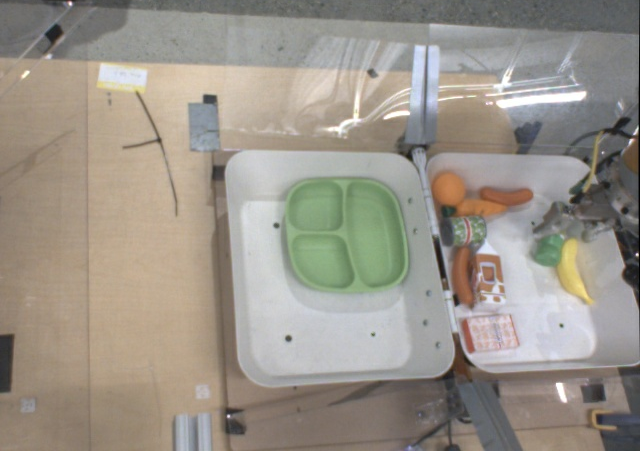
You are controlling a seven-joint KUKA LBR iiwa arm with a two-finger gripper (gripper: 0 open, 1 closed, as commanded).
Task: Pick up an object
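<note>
Green plastic is seen in the left bin [250, 339]: a three-compartment tray [347, 234] set toward its far edge. In the right bin [530, 354], the tool [572, 219] is positioned near the right edge, just above a small green object [547, 252] and a banana [573, 271]; whether its fingers are spread or closed cannot be told. Along that bin's left edge, an orange [448, 187], a can [464, 231], a sausage [462, 279] and two cartons [489, 279] are lined up.
</note>
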